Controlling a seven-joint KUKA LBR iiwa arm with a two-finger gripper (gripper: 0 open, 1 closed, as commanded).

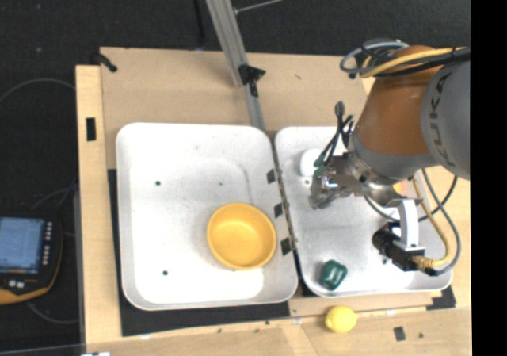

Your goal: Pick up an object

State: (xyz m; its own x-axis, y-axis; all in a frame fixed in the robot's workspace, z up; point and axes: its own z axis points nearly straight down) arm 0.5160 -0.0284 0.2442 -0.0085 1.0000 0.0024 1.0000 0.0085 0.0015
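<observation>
Camera view: gripper [323, 190] over right bin [360, 287]

Arm [404, 120] reaches in from right, wrist bent down; jaws low, state unclear.

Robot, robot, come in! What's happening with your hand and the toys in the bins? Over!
Gripper low in right bin, fingers hidden. Green block lying loose near the bin's front edge. Yellow bowl in left bin, yellow ball outside on bench.
</observation>
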